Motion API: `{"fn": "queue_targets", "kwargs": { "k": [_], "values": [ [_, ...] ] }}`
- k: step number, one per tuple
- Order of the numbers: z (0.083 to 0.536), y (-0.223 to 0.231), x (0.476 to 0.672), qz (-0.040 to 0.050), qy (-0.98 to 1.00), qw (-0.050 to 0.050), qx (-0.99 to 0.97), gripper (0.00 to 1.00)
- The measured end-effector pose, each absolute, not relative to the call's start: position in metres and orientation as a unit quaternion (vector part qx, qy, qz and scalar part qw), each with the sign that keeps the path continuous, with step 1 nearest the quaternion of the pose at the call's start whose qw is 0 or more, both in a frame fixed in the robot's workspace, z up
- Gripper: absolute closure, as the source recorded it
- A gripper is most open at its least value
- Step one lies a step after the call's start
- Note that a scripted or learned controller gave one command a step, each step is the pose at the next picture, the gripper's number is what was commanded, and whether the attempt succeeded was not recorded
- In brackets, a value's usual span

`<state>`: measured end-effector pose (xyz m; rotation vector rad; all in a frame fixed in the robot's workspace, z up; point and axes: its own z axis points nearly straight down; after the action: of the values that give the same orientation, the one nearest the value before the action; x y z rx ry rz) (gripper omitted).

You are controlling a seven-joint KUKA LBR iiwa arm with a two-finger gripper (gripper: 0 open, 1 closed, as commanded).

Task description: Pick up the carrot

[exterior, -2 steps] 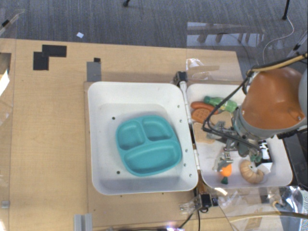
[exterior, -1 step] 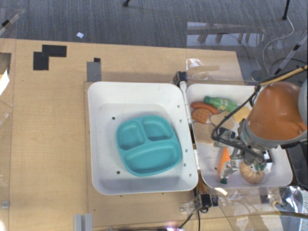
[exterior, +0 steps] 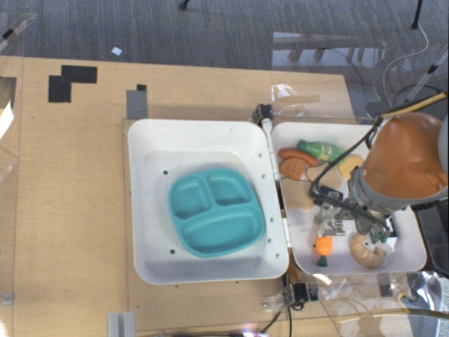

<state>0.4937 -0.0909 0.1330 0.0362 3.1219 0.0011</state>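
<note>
Carrot (exterior: 323, 248): lying in the right bin (exterior: 414, 255), near its front wall, small and orange w/ a green stub end pointing toward the front — sitting on the bin floor, not between any fingers.
Gripper (exterior: 335, 220): hanging just above and behind the carrot, metal parts and cabling crowding the tip; can't tell if it's spread or closed, and nothing is showing as gripped.
Risk 1: carrot is short and rounded — if the descent is landing off-centre it's prob. rolling or skating aside instead of seating.
Risk 2: croissant (exterior: 368, 251) is lying just beside the carrot on its right; a wide approach is likely nudging or catching it instead.
Risk 3: front wall is close — the carrot is liable to get pushed against it and jam there.
Risk 4: arm body (exterior: 405, 160) w/ orange band is hiding much of the bin, so contact there is hard to judge.
Counts, right bin: 1 carrot, 1 croissant, 1 hot dog (exterior: 298, 155), 1 green veg piece (exterior: 319, 148), 1 yellowish item (exterior: 349, 164) partly hidden, 1 reddish-brown piece (exterior: 291, 168) — others possibly sitting under the arm.
Counts, left bin (exterior: 140, 188): 1 teal divided plate (exterior: 216, 211), 3 compartments, nothing lying in them.
Bins: 2, side by side, touching at the middle.
</note>
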Motion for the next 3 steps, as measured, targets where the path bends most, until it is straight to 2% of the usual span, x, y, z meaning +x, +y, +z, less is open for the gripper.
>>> {"fn": "queue_targets", "kwargs": {
  "k": [1,2,3],
  "values": [
    [0.133,-0.091,0.494,0.0006,1.0,0.009,0.012,0.0],
    [0.089,-0.088,0.491,0.0002,0.995,0.004,0.099,0.0],
    [0.102,-0.086,0.495,0.0008,0.995,0.01,0.097,1.0]
  ]
}}
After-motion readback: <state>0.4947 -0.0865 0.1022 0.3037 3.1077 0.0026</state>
